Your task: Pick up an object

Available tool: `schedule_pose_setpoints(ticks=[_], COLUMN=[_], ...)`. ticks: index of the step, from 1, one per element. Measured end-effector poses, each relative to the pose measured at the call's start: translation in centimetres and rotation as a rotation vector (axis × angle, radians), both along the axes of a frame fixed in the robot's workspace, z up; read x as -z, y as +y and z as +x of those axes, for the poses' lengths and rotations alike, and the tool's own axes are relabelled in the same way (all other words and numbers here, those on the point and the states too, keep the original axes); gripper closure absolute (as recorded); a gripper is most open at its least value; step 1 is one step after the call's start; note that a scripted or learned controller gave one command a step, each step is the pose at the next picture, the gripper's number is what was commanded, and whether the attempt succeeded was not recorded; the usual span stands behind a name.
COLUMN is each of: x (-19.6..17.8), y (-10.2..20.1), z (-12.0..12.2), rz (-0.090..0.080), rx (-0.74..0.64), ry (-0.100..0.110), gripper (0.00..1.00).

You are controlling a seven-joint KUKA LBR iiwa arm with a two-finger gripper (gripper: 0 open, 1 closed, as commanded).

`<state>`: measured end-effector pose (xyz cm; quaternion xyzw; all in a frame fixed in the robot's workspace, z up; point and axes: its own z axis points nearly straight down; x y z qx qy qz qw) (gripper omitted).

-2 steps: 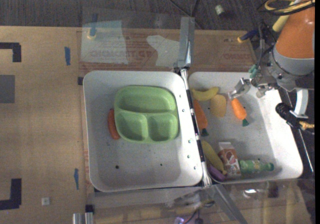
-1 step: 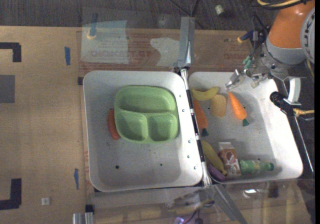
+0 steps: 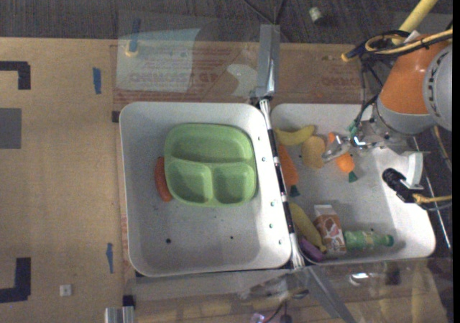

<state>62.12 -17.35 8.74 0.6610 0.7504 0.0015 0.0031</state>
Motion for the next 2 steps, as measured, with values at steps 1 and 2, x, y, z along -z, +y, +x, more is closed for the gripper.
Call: schedule_pose_setpoints(ticks=[1, 2], x=[-1.2, -14.4], y=[-0.2, 7.7], z=[0.2, 4.3], rz=[-0.004, 0.001], rx=[0.002, 0.059], ry=[-0.007, 0.002], gripper=[1.00, 1.00])
